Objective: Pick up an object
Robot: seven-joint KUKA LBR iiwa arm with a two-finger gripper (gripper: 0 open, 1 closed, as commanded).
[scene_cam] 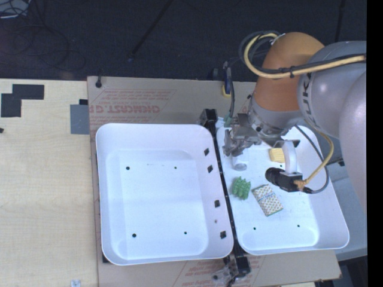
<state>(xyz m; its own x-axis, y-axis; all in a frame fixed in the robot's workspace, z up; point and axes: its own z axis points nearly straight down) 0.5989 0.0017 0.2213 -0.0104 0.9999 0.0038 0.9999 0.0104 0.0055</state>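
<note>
Gripper (235,150) near green object (241,188)

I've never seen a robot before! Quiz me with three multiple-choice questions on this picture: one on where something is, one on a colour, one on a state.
1. The green thing lies in:
A) the view's left bin
B) the view's right bin
C) the bare bench

2. The small piece nearest the right bin's far wall is:
A) red
B) blue
C) yellow

3. The speckled block is:
A) lying on the bin floor
B) lifted in the air
C) stacked on the green thing

Answers:
1 B: it sits on that bin's floor, near the divider.
2 C: it is plainly yellow against the white.
3 A: it lies flat beside the green thing, apart from the gripper.
</note>
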